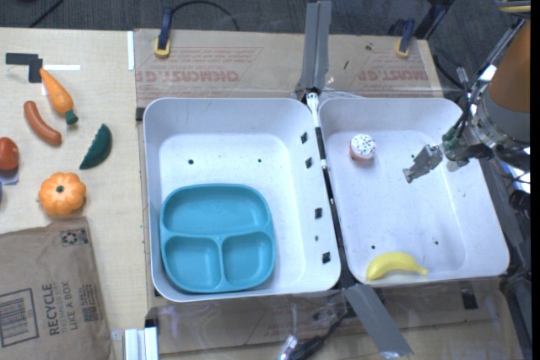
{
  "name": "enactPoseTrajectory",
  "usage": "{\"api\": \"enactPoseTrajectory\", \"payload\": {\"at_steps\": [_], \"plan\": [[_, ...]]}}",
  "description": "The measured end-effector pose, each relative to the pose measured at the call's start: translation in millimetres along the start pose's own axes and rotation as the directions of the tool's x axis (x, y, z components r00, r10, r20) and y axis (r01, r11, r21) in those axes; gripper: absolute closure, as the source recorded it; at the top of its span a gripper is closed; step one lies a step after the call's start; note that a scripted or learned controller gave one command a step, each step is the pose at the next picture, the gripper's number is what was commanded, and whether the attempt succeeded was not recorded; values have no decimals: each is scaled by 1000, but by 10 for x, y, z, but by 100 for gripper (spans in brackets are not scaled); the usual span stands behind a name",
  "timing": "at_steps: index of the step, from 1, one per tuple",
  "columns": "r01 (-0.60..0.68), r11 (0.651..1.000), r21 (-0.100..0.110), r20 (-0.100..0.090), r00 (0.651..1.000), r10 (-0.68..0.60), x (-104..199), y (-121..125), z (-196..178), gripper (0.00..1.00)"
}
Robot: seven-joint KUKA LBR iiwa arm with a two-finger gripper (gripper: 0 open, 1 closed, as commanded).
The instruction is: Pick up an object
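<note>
Nearest to us, one yellow banana (pixel 396 266) lies at the front edge of the right bin (pixel 472 206), well apart from everything else. We count one more thing in that bin: a small white cupcake with sprinkles (pixel 363 147), resting near the back left corner. Between these two, toward the right side, the gripper (pixel 419 165) hangs above the bin floor with nothing between its fingers; we cannot tell whether they are apart or together. Its grey arm (pixel 506 97) reaches in from the right.

We see one blue divided plate (pixel 218 238) with three compartments in the left bin (pixel 228 131), sitting at the front.

On the wooden table (pixel 110 97) to the left we count one carrot (pixel 57 94), one sausage (pixel 42 123), one small pumpkin (pixel 62 194), one dark green wedge (pixel 98 147), and one red piece (pixel 7 154) at the edge. One brown paper bag (pixel 51 291) lies at the front left.
</note>
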State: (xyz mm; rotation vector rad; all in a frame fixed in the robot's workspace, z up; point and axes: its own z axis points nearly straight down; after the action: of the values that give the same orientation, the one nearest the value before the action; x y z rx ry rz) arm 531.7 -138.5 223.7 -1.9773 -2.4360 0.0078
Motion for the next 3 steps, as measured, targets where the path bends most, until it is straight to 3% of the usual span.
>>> {"api": "enactPoseTrajectory", "payload": {"at_steps": [1, 2, 3], "plan": [[-97, 995, 1, -1, 995, 97, 660, -417, 358, 0], [31, 1000, 0, -2, 1000, -31, 246, -507, 1289, 0], [-328, 945, 1, 0, 945, 328, -232, -25, 400, 0]]}}
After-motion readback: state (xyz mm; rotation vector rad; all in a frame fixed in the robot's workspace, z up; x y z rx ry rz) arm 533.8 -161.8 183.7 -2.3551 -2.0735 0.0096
